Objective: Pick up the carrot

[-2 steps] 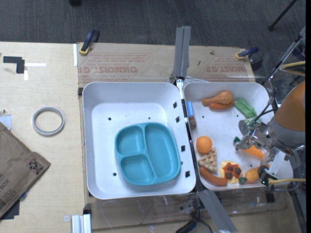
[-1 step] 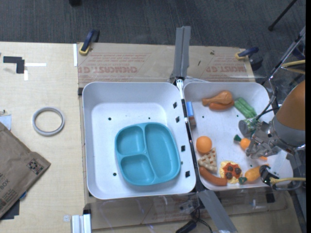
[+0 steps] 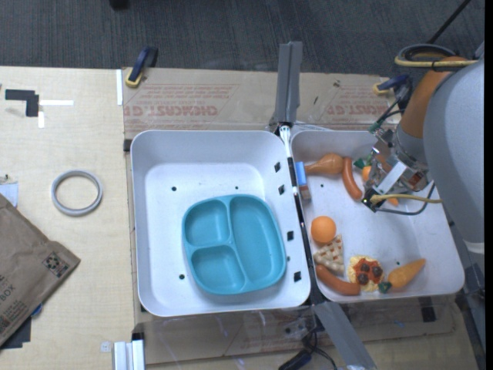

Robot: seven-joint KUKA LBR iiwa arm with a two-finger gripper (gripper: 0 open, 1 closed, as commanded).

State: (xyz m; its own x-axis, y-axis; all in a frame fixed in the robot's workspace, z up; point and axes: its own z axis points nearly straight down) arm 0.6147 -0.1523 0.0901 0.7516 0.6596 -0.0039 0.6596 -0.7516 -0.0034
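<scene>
1. While the grey arm (image 3: 462, 129) reaches in from the right, its hand (image 3: 379, 183) hangs over the far right part of the right bin (image 3: 439, 284); whether it is spread or pressed together cannot be told at this angle.
2. Lying in the near right corner of that bin, the carrot (image 3: 406, 272) points its thick end right and its green top left, well apart from the hand.
3. Just left of the carrot sits a pizza slice (image 3: 365, 270), with a sausage (image 3: 334, 280) at the bin's near edge and a waffle piece (image 3: 329, 251) beside it.
4. An orange ball (image 3: 323, 228) rests left of centre in the right bin.
5. At the far side of the same bin lie a chicken drumstick (image 3: 327, 164) and, beside it, a second sausage (image 3: 351, 179) close to the hand.
6. Holding a three-compartment blue plate (image 3: 233, 243), the left bin (image 3: 154, 206) stands beside its neighbour on the table (image 3: 62, 145).
7. On the table to the left lies a tape ring (image 3: 77, 192).
</scene>
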